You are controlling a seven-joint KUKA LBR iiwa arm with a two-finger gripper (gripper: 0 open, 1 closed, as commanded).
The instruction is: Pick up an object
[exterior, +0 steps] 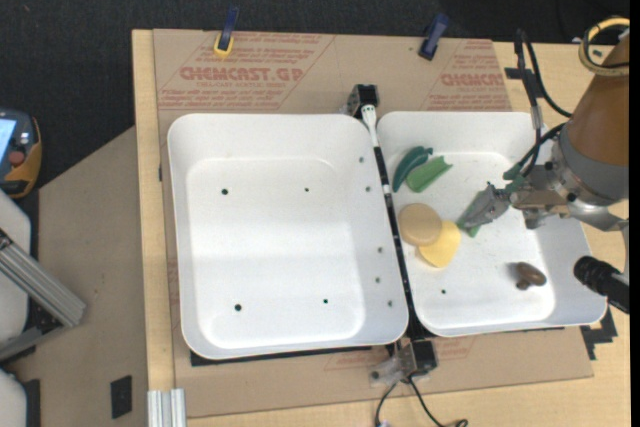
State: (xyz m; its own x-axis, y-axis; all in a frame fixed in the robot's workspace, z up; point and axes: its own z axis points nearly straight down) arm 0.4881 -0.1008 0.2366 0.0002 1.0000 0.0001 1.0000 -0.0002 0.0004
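**Gripper low over the right bin, beside the yellow and tan pieces**

Gripper (478,212) hangs low inside the right bin (500,315), reaching in from the right on the grey arm (590,170); whether its fingers are spread or closed cannot be told from this angle, and nothing can be seen between them. A bit of green shows at its tip, too small to identify.

Nearest the camera in that bin, a small brown object (528,276) lies well apart from the gripper, close to the bin's front right corner. Just left of the gripper tip sits a yellow piece (441,248), touching a round tan piece (420,223) that partly overlaps it. Farther back, a green object (420,169) lies near the bin's left wall, apart from the gripper.

The left bin (200,245) sits beside the right one, their rims meeting along a dark seam. Both rest on a cardboard sheet (300,70), with a yellow-and-blue clamp (226,33) and a blue clamp (434,36) at its far edge.
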